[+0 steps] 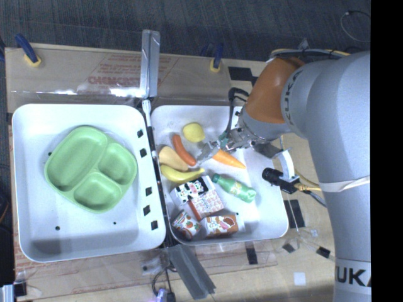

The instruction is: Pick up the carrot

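Observation:
The carrot (pixel 229 160) is orange and tapered. It lies in the right bin (pixel 272 218), near its middle, with the thin end pointing right. My gripper (pixel 214 147) is low in that bin, just above and left of the carrot's thick end and touching or almost touching it. The grey arm with its orange band (pixel 269 96) reaches in from the right, above the carrot.
Around the carrot in the right bin lie a yellow lemon (pixel 193 131), a red sausage-shaped piece (pixel 183 150), a banana (pixel 177 167), a green bottle (pixel 235 188) and several small printed packets (pixel 204 212). The left bin (pixel 31 231) holds a green divided plate (pixel 92 167).

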### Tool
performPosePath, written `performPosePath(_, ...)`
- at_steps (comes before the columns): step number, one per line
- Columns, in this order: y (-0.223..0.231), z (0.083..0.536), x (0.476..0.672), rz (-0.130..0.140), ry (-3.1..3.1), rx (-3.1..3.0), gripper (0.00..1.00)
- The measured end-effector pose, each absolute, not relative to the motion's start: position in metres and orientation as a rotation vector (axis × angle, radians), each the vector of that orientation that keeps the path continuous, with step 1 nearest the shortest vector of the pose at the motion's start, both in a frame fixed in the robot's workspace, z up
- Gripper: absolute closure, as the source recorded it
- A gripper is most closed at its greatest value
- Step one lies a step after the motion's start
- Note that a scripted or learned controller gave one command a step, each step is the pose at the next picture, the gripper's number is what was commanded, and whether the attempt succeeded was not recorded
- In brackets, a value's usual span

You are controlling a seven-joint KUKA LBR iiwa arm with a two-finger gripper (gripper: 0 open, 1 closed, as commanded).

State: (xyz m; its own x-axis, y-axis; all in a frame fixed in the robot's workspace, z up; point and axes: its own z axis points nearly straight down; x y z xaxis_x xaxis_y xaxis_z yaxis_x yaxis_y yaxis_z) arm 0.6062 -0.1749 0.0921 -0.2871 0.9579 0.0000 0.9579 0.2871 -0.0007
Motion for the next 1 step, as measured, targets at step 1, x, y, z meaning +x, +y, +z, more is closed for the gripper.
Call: performPosePath(1, -0.1742, 0.1023, 0.6067, 0.002, -2.524, -1.87, 1.0)
